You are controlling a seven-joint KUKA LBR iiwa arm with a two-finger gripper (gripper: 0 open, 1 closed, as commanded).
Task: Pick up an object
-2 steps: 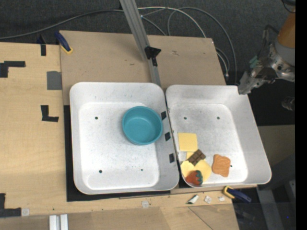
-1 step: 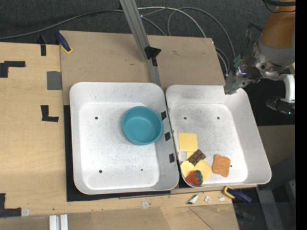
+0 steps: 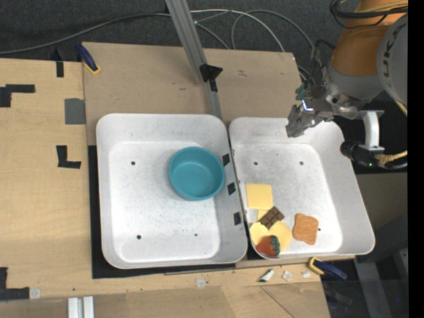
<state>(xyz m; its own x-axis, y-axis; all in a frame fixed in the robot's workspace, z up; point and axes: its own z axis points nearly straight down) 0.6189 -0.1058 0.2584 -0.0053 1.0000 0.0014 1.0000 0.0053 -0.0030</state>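
On the table [image 3: 152, 78], at the left of the camera view, black tape marks [image 3: 65, 156] lie on the bare wooden surface beside the bins. The left bin [image 3: 119, 244] holds a single teal bowl [image 3: 195, 172], upright, resting right of the bin's centre and near the wall shared with its neighbour. A grey metal strut [image 3: 189, 35] runs down at a slant from the top edge and ends above the seam between the two bins. The right bin [image 3: 344, 197] carries its objects in the lower left part: a pale yellow square block [image 3: 259, 195]; just below it a small brown piece [image 3: 270, 217]; below that a yellow round piece [image 3: 279, 232] with a red and green item [image 3: 268, 245] lying against it; and, apart to the right, an orange piece [image 3: 305, 228]. The gripper [image 3: 297, 126] hangs over the upper right corner of the right bin, well apart from every object; nothing is seen between its fingers, and whether they are spread or closed cannot be told. The grey arm with its orange band [image 3: 361, 48] enters from the upper right.
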